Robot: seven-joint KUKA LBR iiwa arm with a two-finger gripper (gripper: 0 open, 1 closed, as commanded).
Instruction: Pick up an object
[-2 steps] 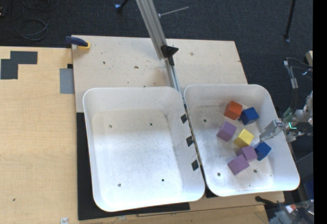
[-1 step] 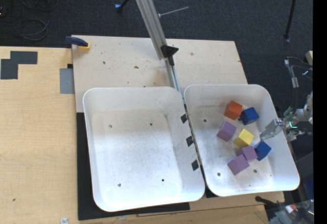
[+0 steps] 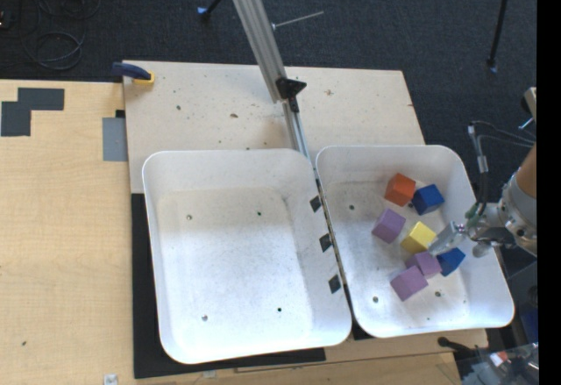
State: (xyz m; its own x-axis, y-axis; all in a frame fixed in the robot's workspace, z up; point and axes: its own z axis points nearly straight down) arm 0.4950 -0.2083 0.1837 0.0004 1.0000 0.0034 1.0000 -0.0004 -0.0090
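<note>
The right bin [image 3: 456,166] holds several small blocks. An orange cube [image 3: 401,188] and a blue cube [image 3: 429,198] sit toward the back. A purple block [image 3: 388,225] and a yellow block [image 3: 420,236] lie mid-bin. Nearer the front are two more purple blocks [image 3: 428,264] [image 3: 408,282] and a second blue block [image 3: 451,261]. My gripper [image 3: 462,237] reaches in over the bin's right wall, low, just right of the yellow block and right above the second blue block. Nothing shows as lifted.
The left bin [image 3: 175,173] stands beside the right one, with small black clips [image 3: 325,242] along the shared wall. A slanted aluminium post [image 3: 259,24] rises behind the bins. A blue and yellow clamp [image 3: 133,72] lies at the bench's back left corner.
</note>
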